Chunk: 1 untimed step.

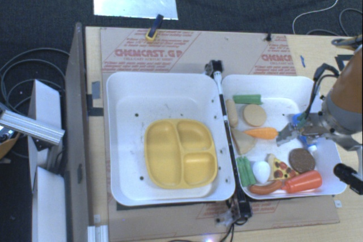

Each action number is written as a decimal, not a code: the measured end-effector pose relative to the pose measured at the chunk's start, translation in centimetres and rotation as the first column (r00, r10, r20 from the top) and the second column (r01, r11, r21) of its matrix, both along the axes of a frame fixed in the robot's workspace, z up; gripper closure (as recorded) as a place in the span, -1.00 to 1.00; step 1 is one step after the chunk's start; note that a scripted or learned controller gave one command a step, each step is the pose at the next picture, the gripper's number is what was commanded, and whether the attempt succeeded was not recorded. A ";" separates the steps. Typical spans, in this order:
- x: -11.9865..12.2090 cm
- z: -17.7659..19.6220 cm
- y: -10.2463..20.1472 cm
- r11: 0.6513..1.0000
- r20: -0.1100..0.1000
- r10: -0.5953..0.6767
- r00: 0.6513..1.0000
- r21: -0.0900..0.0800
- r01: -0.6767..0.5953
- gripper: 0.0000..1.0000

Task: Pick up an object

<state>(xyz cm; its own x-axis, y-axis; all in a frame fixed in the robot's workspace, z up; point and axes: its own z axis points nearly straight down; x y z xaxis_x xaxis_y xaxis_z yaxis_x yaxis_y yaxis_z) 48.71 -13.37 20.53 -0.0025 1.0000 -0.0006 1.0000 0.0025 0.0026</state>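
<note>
Hovering over the right bin (pixel 266 83), the gripper (pixel 299 132) sits low among the toy food, its tip near the bin's middle-right. Whether it is spread or pressed together cannot be told from this slant; nothing can be seen pinched in it, so the pick is judged not yet made.

Nearest things: the small carrot (pixel 261 133) lies just to the gripper's left, and the brown cookie (pixel 302 160) lies just below it in the view. Either could be the target; which one cannot be told. Farther off in the same bin are a round biscuit (pixel 254 115), a green block (pixel 247 99) at the back, a pizza slice (pixel 279 168), an egg (pixel 261 170), a big carrot (pixel 304 181) and a sausage (pixel 265 188) along the front wall.

The left bin (pixel 164 85) holds a yellow tray (pixel 181 153) with three compartments, well apart from the arm.

As for progress, the reach into the bin looks done. Closing on a thing and lifting it clear is all left. The food lies crowded, so a neighbour could be nudged or a grasp could slip.
</note>
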 end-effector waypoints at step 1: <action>6.6 -10.1 0.0 1.000 -0.003 0.003 1.000 0.000 -0.003 -1.00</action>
